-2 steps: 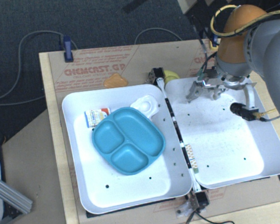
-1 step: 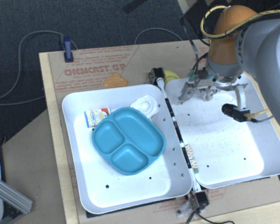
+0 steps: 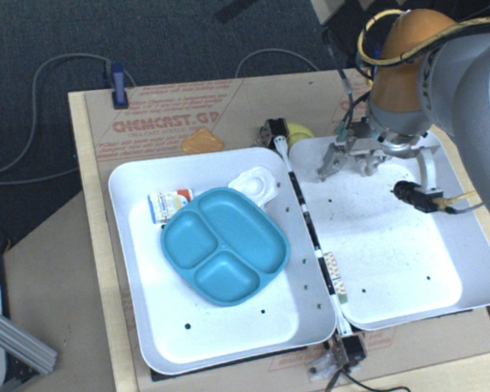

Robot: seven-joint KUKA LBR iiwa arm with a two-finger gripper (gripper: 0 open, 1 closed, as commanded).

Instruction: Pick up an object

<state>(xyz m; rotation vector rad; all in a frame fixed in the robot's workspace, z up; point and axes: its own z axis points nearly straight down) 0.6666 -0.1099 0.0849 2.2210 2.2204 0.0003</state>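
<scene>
Blue divided tray [image 3: 223, 244] in left bin [image 3: 155, 333], end effector [image 3: 357, 159] over right bin [image 3: 414, 290]

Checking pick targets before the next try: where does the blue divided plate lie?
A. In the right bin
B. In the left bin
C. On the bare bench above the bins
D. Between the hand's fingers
B: the blue divided plate lies flat on the floor of the left bin, beside a small white cup, while the hand is over the right bin.
</scene>
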